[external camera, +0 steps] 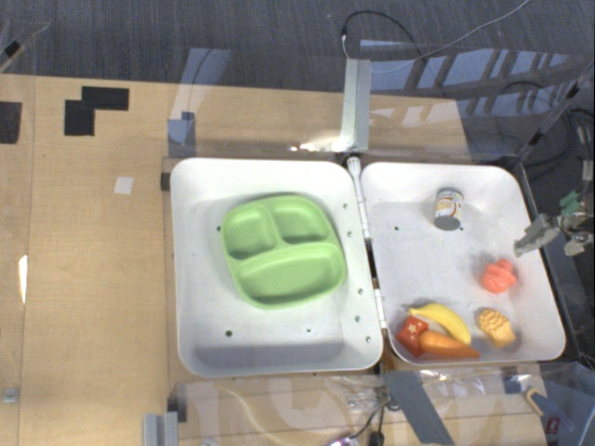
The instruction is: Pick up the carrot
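Carrot: in right bin, near-left corner, lying flat along near wall, touching banana and red piece.
Edges: carrot close against near wall; red piece on its left, close to the divider between the 2 bins; banana just far of it; yellow lumpy piece to the right, near but apart.
Open room: bare white floor across middle and far-left of right bin; open side of carrot is up and slightly right.
Other items, right bin: small can upright toward far side, well apart from carrot; red-orange round piece near right wall.
Gripper: at right edge over right wall of right bin, well apart from carrot; nothing seen between fingers; open or shut, cannot tell.
Left bin: green tray with 3 compartments, set at a slight tilt, bare floor all round it.
Surface: light wood bench, black angular marks at far-left, a clear panel over part of it.
Room: dark ribbed floor beyond far side, cables across it; metal post rising at the joint of the 2 bins.
Writing: can label too small to read.
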`<state>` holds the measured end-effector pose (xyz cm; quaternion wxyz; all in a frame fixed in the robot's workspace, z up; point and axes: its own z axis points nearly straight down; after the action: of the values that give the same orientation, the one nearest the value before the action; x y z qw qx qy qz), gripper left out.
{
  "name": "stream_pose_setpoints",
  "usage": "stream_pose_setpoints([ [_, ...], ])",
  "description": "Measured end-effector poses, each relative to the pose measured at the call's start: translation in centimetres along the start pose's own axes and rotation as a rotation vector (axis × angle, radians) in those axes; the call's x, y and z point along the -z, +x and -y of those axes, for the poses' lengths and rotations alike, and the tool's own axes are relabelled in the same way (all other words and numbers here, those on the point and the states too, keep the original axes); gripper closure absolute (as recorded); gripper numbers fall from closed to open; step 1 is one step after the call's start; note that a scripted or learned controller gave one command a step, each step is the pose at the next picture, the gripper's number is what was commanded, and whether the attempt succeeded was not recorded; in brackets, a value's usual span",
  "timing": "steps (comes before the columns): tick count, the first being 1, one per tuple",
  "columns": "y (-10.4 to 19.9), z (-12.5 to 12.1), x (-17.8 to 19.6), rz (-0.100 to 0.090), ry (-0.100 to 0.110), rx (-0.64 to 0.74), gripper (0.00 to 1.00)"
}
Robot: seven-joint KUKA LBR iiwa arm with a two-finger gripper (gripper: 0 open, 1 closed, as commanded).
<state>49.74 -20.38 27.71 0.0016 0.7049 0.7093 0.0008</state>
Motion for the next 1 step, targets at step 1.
stream_pose_setpoints([
  [1, 0.42, 0.9, 0.29, 0.0, -0.001, -0.019, 0.0],
])
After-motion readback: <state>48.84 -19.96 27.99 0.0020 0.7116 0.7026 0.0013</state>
